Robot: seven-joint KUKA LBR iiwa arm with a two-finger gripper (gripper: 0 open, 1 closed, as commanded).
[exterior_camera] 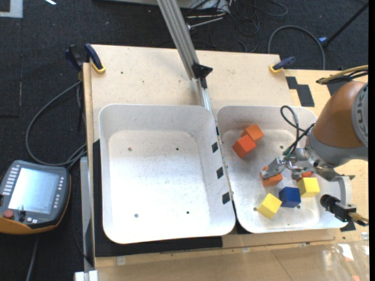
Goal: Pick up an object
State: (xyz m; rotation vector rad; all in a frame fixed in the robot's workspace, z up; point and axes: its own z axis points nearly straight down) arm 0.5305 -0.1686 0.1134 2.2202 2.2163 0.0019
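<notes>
- several blocks crowd the right bin (234, 157); my gripper (280, 167) sits over the small orange block (270, 177).
- i cannot tell its grip state.
- i'd descend straight, avoiding the blue block (290, 196).

- Robotics lab or test cell, not a home or shop.
- Plywood bench (176, 75) stands on dark carpet; yellow-tipped clamps (94, 58) grip its back corners.
- Two shallow white bins (117, 116) sit side by side on the bench.
- Teach pendant (32, 195) with screen lies on the floor left of the bench.
- Loose black cables (281, 31) and an aluminium mast (179, 31) run behind the bench.
- Industrial arm (343, 124) reaches in at the bench's right.
</notes>
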